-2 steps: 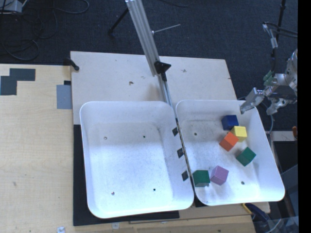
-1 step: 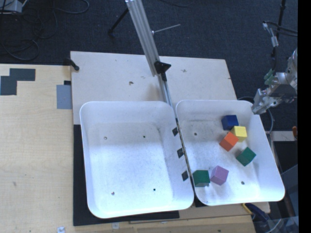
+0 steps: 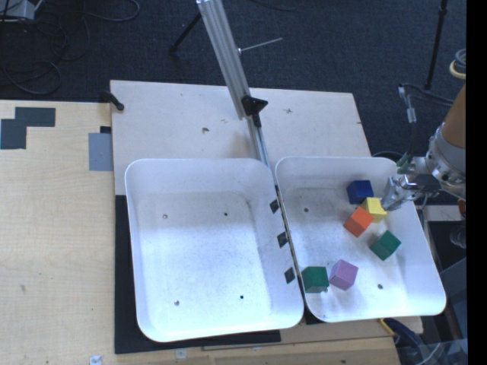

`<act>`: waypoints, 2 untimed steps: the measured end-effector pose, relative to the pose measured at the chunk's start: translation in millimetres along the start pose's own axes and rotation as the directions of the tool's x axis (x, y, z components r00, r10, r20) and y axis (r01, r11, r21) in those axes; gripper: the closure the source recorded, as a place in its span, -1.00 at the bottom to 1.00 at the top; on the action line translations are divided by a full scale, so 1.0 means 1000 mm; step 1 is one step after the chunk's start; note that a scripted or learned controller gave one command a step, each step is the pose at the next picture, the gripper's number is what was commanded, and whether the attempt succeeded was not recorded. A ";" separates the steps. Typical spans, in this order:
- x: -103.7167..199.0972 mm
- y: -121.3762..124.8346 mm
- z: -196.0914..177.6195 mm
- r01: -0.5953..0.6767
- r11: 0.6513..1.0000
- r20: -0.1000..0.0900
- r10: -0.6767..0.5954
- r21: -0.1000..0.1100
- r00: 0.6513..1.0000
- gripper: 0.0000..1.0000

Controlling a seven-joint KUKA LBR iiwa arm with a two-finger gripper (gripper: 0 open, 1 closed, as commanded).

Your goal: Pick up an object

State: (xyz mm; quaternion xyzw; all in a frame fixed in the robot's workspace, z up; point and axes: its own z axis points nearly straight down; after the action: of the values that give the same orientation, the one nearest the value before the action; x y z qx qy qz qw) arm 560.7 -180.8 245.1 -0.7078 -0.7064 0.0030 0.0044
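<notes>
— Where were you at that moment?

— My gripper [image 3: 397, 192] sat at the right of the frame, over the right-hand bin [image 3: 426, 299], close to its right wall. How wide I stood, I could not tell; the metal there was a blur, and I saw no block in my hold.

— And the nearest thing to take?

— The yellow cube [image 3: 375, 207], just beside my tip, to its lower left in the frame. It was crowded: the orange cube [image 3: 358, 221] touched it on the lower left, and the blue cube [image 3: 360, 192] lay just above it.

— Any long axis to line up with?

— None. They were cubes, so I judged only the crowding mattered.

— Farther out?

— The dark green cube [image 3: 386, 245] stood apart below them, the easier pick, I thought. The purple cube [image 3: 344, 274] and another green cube [image 3: 315, 279] lay near the bin's lower left. The left-hand bin [image 3: 141, 177] held no block.
</notes>
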 end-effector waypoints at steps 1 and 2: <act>0.000 0.001 -0.005 0.001 1.000 0.001 -0.001 -0.008 1.000 -1.00; 0.013 0.053 -0.066 0.006 1.000 0.004 -0.006 -0.017 1.000 -1.00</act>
State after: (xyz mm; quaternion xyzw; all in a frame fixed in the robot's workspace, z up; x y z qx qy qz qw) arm 614.9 -168.4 310.2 -0.7058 -0.7084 -0.0018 -0.0031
